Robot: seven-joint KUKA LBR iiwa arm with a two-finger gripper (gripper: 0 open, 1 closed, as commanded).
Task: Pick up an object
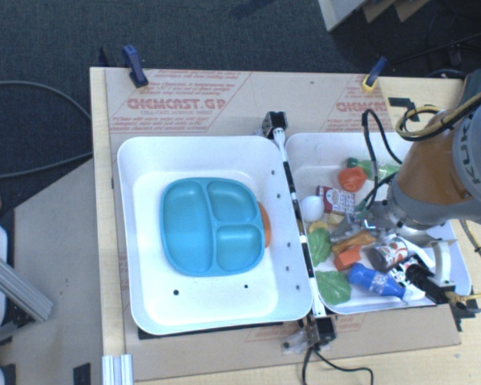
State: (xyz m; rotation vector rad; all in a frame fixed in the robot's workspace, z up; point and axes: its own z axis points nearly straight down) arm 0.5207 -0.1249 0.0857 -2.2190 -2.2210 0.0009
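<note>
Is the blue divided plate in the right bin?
No, the blue divided plate lies in the left bin; the right bin holds small toys.

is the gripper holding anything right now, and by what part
It cannot be told. The gripper is down among the cluttered items in the right bin, near an orange piece and a blue object, but no item is plainly seen between its fingers.

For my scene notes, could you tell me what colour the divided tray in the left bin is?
The tray is light blue, seen clearly in the camera view.
</note>
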